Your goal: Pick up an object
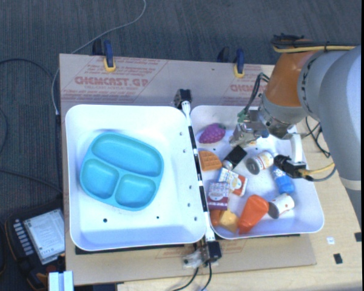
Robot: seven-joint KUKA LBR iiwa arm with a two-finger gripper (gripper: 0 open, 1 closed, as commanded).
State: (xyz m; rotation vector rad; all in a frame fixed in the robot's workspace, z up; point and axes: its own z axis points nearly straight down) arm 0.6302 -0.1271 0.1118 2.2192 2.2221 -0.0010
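Down at the bottom of the frame, the front edge of the bench (261, 262) sits closest to us. Now to the tool (247, 132): it hangs low in the upper part of the right bin (312, 220), and nothing shows between its tips. Whether its tips are apart or together, I cannot tell.

Things to pick are all in that right bin. A purple fuzzy toy (211, 133) lies just to the left of the tool. A black piece (234, 156) and a small white jar (261, 161) lie just below it. Lower down are a little snack packet (220, 187), an orange toy (252, 212) and a blue thing (284, 182).

What could go wrong? The things are crowded and touching, so the tool might push one aside, or pinch two at once. The round jar could roll away. The tool is also near the bin's top wall, so it might bump it.

Over in the left bin (85, 229), a blue tray (121, 170) sits alone, well apart from the tool.
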